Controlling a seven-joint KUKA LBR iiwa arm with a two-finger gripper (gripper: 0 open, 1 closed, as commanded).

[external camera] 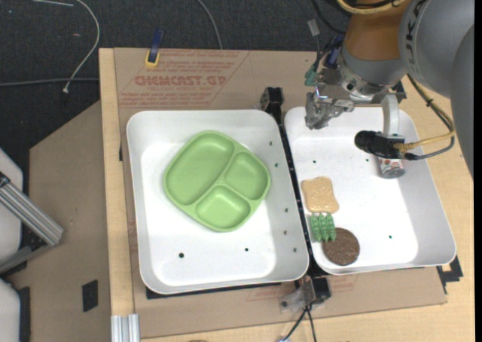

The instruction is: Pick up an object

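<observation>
Nearest the camera, one round brown speckled disc [342, 246] sits in the right bin [422, 212], touching one small green ridged piece [322, 226] and one tan bumpy cracker-shaped slab [319, 194]. One smooth green three-section plate [217, 180] fills the left bin [151, 205]. My claw [322, 113] hangs above the slab at the bin's far edge; can't tell its grip.

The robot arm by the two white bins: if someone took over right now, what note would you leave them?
Gripper: at the back left corner of the right bin, nothing seen held; whether the jaws are open is unclear.
Right bin: tan cracker, green toy piece and brown round cookie near the front left.
Left bin: green divided plate.
Done: nothing picked up.
Left: pick one object.
</observation>
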